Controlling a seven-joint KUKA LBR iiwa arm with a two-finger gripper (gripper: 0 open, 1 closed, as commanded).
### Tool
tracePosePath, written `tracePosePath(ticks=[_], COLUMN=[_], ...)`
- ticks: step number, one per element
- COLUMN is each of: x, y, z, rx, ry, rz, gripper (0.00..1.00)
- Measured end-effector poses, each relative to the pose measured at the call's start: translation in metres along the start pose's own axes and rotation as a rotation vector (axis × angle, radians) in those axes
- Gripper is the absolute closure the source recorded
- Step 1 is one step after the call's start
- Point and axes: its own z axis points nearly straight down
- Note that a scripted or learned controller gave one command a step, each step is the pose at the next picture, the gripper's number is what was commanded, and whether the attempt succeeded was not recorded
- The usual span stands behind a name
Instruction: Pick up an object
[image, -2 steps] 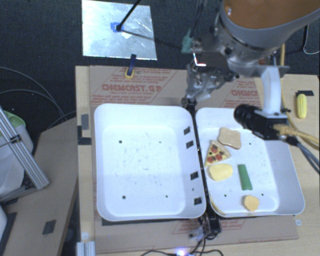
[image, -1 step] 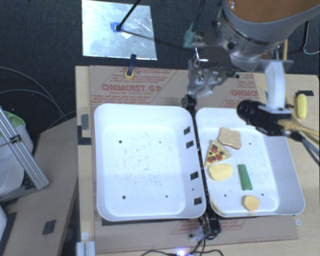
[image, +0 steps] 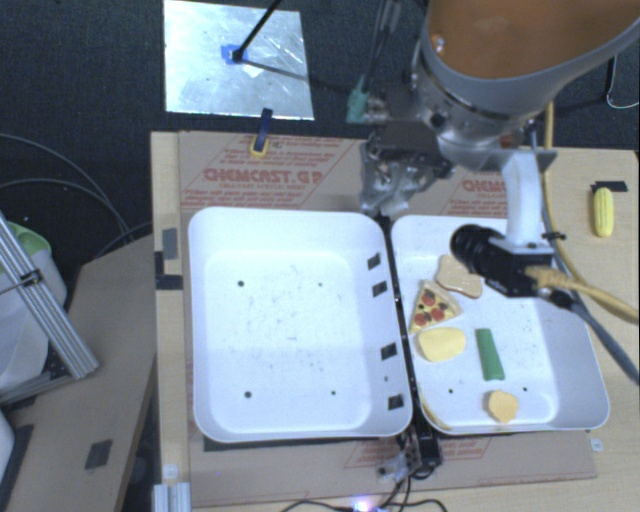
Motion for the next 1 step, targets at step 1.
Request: tracePosePath(ticks=[1], x=[-0.0005], y=[0.0008], z=[-0.0128], rx=[-0.005], ry=[0.002], rz=[-0.001], gripper=[1.0])
